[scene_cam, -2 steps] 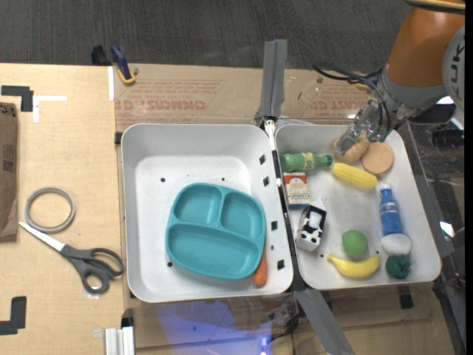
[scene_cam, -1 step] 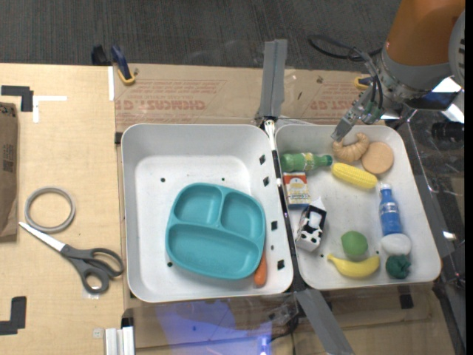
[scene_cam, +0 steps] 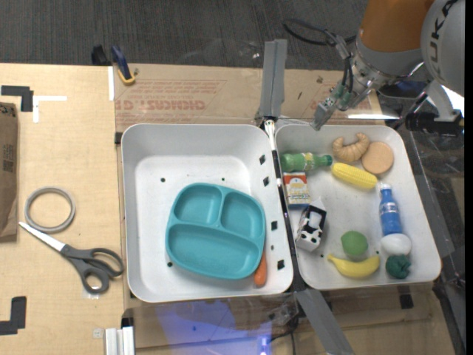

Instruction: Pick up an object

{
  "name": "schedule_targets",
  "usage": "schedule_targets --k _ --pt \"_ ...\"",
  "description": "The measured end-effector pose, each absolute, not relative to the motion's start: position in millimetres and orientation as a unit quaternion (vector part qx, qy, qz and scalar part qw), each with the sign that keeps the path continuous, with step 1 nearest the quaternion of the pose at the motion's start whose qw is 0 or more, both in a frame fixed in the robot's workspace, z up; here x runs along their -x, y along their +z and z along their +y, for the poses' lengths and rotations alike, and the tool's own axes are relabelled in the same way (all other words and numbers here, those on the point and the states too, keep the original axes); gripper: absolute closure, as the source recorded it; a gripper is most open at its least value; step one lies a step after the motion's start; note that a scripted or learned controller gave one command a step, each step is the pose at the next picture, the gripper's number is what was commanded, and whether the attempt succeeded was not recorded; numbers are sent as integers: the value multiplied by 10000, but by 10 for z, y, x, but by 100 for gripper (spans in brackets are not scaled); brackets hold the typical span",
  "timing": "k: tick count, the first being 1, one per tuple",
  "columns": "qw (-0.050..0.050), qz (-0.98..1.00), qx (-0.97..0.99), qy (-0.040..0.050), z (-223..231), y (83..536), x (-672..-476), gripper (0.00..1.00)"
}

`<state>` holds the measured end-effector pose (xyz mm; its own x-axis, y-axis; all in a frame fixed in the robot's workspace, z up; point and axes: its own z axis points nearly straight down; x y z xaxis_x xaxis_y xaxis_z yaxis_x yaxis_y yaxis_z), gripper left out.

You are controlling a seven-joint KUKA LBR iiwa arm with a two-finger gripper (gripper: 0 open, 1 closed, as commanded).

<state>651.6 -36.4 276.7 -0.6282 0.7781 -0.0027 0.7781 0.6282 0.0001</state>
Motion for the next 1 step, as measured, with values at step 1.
schedule_targets --k 1 --pt "-4 8962 -4437 -7 -1085 1505 -5582 100"
